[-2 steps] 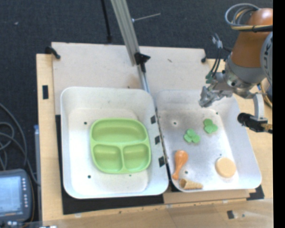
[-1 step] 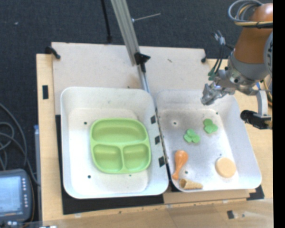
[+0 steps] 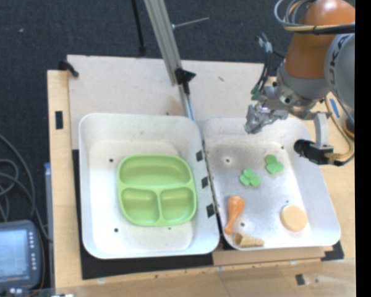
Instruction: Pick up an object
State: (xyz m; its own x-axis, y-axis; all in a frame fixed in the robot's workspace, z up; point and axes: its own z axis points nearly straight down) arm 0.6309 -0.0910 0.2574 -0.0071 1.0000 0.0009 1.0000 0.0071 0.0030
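Bench edge nearest me carries the front rims of the two white bins. In the left bin sits a green divided plate, flat and untouched. The right bin holds everything worth grabbing. Closest to the front rim lies a small cone-shaped piece, and just beside it an orange spoon-like toy stretches up along the bin's left wall. Over toward the right sits a round tan disc, well apart from the others. Further back, near the middle, are two green leafy pieces, one a little left and the other just behind and right of it, close together but apart.

Beyond those, at the far rim of the right bin, the gripper hangs from the grey arm with its orange band. Nothing sits between its fingers; they look narrow, pointing down, though at this slant I can't be sure how far apart they stand.

To my eye this is the approach step: the arm is poised above the bin's back edge, with no object taken yet. The next move likely calls for travelling forward over one piece, probably the nearer green ones, opening enough to straddle it, lowering straight down and closing squarely. The flat, low pieces give little to pinch.
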